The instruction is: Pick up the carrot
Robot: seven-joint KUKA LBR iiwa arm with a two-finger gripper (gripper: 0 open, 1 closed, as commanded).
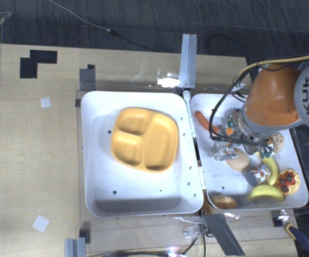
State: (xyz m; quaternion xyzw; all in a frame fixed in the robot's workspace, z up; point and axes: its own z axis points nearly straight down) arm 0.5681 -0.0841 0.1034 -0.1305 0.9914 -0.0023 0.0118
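1. Two shallow white bins sit side by side on the desk (31, 159); the left bin (98, 191) carries a yellow divided tray (143, 138), the right bin (218, 183) a scatter of toy food.
2. The carrot (202, 120), orange-red, lies in the right bin's upper left corner, close beside the wall shared with the left bin and apart from the other items.
3. Its long axis runs on a diagonal, from upper left down to lower right in the camera view.
4. The arm (274, 95) reaches in from the right, its orange band hanging over the middle of the right bin; the claw (230, 142) sits beneath it among cables and clutter (too tangled to read, so whether it is open or closed cannot be told).
5. The carrot lies up and to the left of the claw, near but not touching, with nothing seen gripped.
6. By my judgement the coming move turns on a short shift toward that corner and a turn of the wrist to close across the carrot's narrow width, not along its length.
7. A banana (266, 193), a cookie (239, 160) and a bread roll (224, 201) lie toward the bin's lower side, away from that path.
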